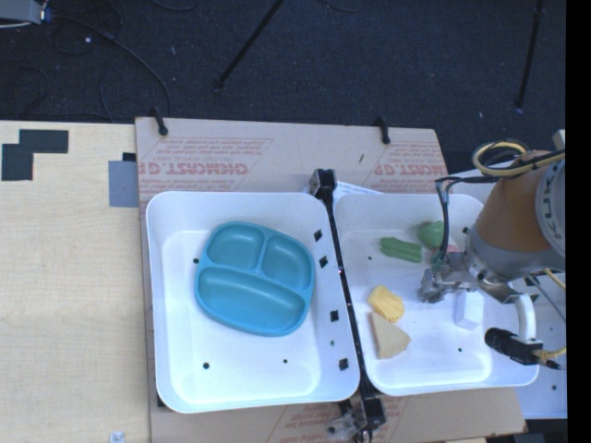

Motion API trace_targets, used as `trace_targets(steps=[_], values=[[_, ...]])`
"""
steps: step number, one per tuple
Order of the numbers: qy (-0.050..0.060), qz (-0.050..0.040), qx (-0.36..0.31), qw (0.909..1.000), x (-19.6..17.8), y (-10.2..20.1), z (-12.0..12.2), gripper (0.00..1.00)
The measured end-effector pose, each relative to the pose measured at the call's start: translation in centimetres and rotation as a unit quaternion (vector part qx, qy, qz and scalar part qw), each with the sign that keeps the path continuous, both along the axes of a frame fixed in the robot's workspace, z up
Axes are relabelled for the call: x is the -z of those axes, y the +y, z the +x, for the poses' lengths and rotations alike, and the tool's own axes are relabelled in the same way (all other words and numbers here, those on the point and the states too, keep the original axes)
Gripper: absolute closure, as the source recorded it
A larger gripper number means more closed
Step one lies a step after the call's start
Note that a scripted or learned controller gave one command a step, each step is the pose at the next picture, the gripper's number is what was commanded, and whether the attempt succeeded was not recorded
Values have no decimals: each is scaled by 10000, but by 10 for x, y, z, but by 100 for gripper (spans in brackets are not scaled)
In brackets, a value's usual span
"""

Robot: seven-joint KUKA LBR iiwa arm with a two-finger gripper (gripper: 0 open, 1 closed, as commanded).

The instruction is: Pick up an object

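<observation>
Pincer (434,284) sits low in the right bin (434,377), near the yellow piece (386,303) and green object (400,248); can't tell its spread or any grip.

The left bin (175,247) is white and carries a light blue divided plate (254,278). The right bin (434,377), also white, holds a green piece (401,248) at about twelve o'clock, a yellow piece (386,303) near its centre, and a pale cream wedge (389,338) at six o'clock of that. The arm (517,215) is grey with an orange band. Brown cardboard (277,160) with red print lies beneath the bins, on a light wood desk (65,293).
</observation>
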State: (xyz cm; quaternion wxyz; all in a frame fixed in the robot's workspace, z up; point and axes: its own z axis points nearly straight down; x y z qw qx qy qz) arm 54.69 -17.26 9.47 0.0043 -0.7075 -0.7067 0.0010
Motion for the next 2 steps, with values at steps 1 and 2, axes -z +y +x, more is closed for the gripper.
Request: trace_targets(steps=[1,2], values=[[-26,-19,-17,10000,-58,-2,7,100],[-30,-25,0,10000,-110,-13,4,100]])
